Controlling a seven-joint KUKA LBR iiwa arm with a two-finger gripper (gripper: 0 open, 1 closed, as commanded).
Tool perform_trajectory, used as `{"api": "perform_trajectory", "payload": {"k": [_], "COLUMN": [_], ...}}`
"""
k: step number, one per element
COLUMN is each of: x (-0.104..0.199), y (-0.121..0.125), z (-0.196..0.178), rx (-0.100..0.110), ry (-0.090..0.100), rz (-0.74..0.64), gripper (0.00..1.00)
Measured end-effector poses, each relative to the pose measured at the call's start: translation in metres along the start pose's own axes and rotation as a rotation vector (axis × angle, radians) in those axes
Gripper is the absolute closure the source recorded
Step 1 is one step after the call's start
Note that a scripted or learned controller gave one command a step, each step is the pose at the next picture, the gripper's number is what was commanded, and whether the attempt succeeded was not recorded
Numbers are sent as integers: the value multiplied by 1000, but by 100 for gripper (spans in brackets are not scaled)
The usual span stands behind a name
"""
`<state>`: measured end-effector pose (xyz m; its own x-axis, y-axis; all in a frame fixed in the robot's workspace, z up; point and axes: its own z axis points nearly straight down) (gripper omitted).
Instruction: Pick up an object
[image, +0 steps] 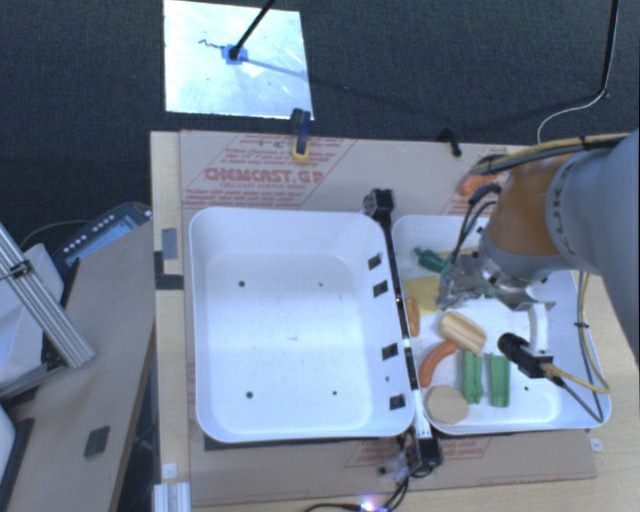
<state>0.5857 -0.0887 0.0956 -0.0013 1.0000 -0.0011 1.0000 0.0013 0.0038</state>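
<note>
My gripper (453, 291) hangs low in the right bin (565, 405), at its left middle, under the grey wrist. Right beside it on the left lies a pale yellow piece (422, 292), and a dark green item (431, 260) lies just behind. A tan bread-like roll (463, 332) sits just in front of the gripper. Nearer the front are an orange sausage-shaped piece (435, 362), two green sticks (470, 378) (497, 381) and a round tan disc (447, 405). Nothing can be seen held in the gripper.
The left bin (215, 400) stands beside the right one, with a black-clipped divider (392, 300) between them. A thin orange piece (412, 316) lies against the right bin's left wall. A white item (540, 325) rests right of the roll.
</note>
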Motion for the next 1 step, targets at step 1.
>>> {"api": "perform_trajectory", "payload": {"k": [1], "x": [44], "y": [38], "z": [-95], "rx": [-10], "ry": [2], "rz": [-8], "gripper": [100]}}
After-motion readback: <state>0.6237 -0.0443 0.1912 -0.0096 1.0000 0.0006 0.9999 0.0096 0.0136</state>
